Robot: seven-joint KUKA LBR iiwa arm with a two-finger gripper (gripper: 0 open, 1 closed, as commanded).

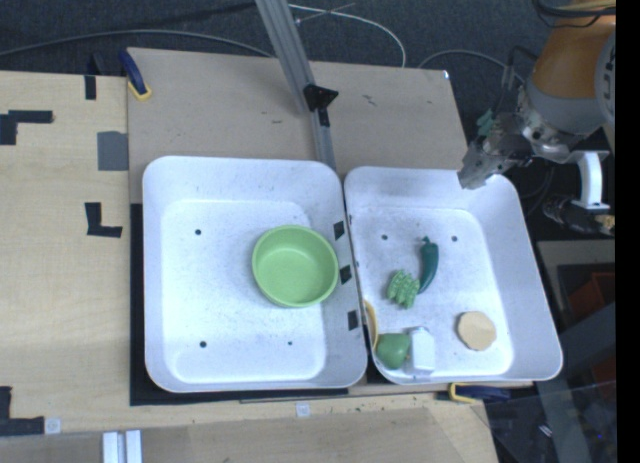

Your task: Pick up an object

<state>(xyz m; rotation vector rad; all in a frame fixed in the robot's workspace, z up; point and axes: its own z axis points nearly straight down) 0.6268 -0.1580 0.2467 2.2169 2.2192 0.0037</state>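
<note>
From the overhead camera, the grey two-finger gripper [478, 173] hangs over the right white bin's [505, 219] far edge; I cannot tell its opening. The nearest target, a slim dark-green plastic pepper [428, 263], lies nearer and leftward, long axis running near-to-far.

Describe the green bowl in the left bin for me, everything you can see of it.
The round light green bowl, plastic by its look, sits upright and open side up, with nothing visible inside. It rests on the floor of the shallow white left bin, right of centre near the wall shared with the other bin, and touches nothing else.
</note>
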